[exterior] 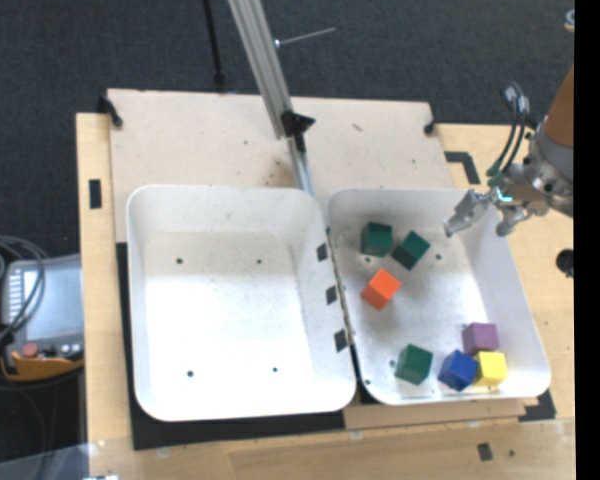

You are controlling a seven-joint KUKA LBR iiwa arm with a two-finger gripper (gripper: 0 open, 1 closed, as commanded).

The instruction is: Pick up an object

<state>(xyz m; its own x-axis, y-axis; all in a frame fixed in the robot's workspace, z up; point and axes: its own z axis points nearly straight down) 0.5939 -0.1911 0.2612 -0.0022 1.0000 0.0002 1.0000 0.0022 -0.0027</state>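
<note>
1. Gripper (486, 214), jaws spread wide with nothing between them, hangs over the right bin's (515, 298) upper edge.
2. Matte cubes lie inside it: orange cube (382, 288) centrally, two green cubes (394, 243) above it.

Landmark: the lone block (382, 288) at mid right bin (510, 288).
Behind it: two blocks (377, 238) (412, 249) side by side, nearly touching.
Before it: one block (414, 363) by the near wall.
Before it, to the right: three blocks (459, 369) (492, 367) (480, 337) huddled in the near corner, one behind the other two.
Left of it: left bin (145, 298), beyond the shared walls.
Behind it, to the right: gripper (487, 214) over the right bin's far corner.
</note>
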